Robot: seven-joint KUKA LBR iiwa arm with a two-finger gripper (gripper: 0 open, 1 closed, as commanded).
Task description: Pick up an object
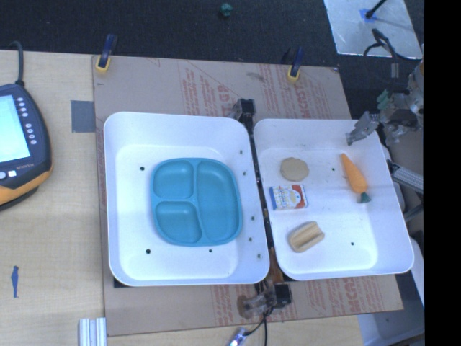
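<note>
Gripper sits at the right bin's far edge, grip unclear; the carrot could roll away if bumped.

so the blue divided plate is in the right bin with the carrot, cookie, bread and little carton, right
Not quite. The camera view shows the blue divided plate alone in the left bin. The carrot, cookie, bread and little carton are in the right bin, as you said.

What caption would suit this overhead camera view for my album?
Pincer at the right bin's corner near a toy carrot; blue tray in the left bin.
</note>
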